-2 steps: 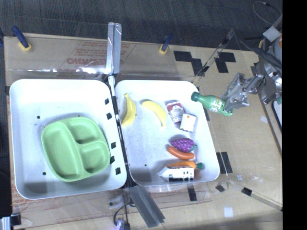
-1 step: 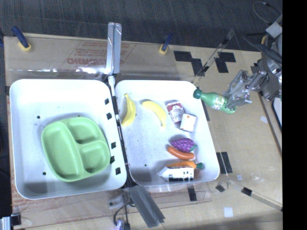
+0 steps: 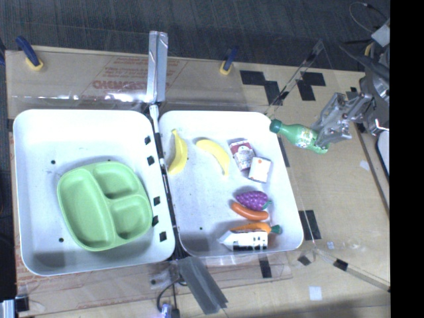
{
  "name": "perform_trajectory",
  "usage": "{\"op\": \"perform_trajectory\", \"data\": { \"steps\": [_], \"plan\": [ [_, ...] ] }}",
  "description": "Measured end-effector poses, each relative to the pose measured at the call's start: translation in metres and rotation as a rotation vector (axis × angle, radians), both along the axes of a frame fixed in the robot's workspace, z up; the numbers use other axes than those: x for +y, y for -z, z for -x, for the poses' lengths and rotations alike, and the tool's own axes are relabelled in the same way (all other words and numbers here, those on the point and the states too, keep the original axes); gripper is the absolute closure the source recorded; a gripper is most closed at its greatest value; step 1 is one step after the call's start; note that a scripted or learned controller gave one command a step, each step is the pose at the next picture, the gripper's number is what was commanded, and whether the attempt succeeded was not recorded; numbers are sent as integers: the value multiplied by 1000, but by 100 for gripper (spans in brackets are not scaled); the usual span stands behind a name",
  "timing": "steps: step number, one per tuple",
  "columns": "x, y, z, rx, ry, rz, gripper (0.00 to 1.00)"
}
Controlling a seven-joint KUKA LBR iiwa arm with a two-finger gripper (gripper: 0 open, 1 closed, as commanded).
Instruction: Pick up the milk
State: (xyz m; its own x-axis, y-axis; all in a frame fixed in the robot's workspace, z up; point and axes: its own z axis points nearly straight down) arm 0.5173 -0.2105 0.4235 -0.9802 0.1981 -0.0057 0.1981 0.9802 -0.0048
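Observation:
A small white milk carton (image 3: 260, 169) lies in the right bin (image 3: 199, 227), near its right wall, touching a red-and-white carton (image 3: 242, 154) on its upper left. My gripper (image 3: 326, 136) is outside that bin, over the bench to its right and level with its upper right corner. It is shut on the base end of a green bottle (image 3: 297, 134), which lies sideways with its cap pointing left toward the bin's corner. The milk carton is well to the lower left of my gripper and apart from it.
The right bin also holds two bananas (image 3: 177, 152) (image 3: 215, 154), purple grapes (image 3: 252, 199), a sausage (image 3: 250, 211), a carrot (image 3: 255, 228) and a white toy vehicle (image 3: 246, 240). A green divided plate (image 3: 106, 205) sits in the left bin (image 3: 33, 177).

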Motion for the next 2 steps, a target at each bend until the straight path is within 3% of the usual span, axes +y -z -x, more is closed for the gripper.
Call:
{"op": "perform_trajectory", "data": {
  "steps": [2],
  "plan": [
    [0,-23,-2,-8,-3,6,100]
  ]
}}
